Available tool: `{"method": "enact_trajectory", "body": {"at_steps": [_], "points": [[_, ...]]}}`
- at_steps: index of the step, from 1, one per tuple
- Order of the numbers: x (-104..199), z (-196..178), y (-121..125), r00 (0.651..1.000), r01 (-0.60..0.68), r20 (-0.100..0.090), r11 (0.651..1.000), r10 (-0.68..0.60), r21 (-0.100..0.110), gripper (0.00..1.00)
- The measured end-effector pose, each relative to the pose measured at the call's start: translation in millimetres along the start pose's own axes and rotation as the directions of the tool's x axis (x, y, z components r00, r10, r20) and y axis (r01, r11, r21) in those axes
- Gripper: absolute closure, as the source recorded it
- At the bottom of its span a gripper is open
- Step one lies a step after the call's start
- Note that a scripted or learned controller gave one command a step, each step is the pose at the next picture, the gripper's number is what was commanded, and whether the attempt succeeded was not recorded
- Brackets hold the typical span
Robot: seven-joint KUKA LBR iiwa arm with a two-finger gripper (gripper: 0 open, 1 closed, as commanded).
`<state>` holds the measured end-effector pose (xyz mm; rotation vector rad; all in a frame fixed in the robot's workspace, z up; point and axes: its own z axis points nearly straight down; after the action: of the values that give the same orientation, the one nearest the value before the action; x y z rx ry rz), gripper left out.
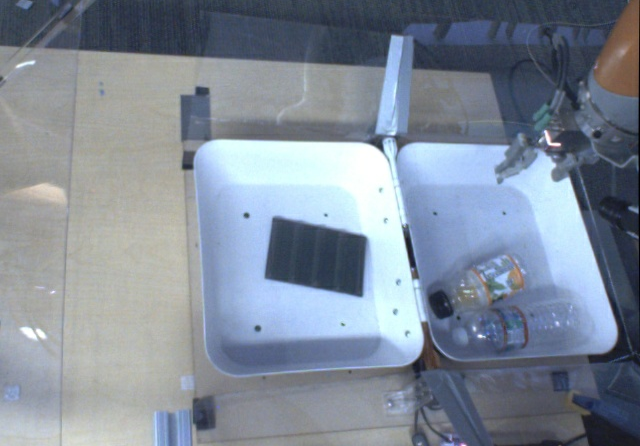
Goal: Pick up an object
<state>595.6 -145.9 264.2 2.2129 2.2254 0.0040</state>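
A wooden tabletop [110,234] carries two shallow white bins side by side, seen from above at a slant. The left bin [225,184] holds a flat dark ribbed rectangle [316,256] near its middle. The right bin [440,184] holds two clear plastic bottles lying on their sides in its near corner, at about five o'clock within the bin. One bottle with an orange and green label [487,280] lies above a second bottle with a dark band [510,327]; they appear to touch or nearly touch. Both have their long axes running roughly from nine o'clock to three o'clock, tilted a little, caps toward the left.

The grey arm with its orange band enters at the upper right. Its claw [536,159] hangs over the far edge of the right bin, released, fingers spread, grasping nothing. From the claw the bottles lie toward six o'clock, well apart. The coming move probably calls for travelling that way and closing across a bottle's narrow width.
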Motion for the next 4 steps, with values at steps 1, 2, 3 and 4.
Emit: {"method": "enact_trajectory", "body": {"at_steps": [1,2,3,4], "points": [[-56,118,-59,0.994,0.108,0.0,0.994,-0.108,0.0,0.0],[-38,174,-93,0.948,0.318,0.006,0.948,-0.318,-0.01,0.0],[47,169,-61,0.888,0.46,0.001,0.888,-0.46,-0.002,0.0],[46,157,-57,0.889,0.459,0.009,0.888,-0.459,-0.013,1.0]]}}
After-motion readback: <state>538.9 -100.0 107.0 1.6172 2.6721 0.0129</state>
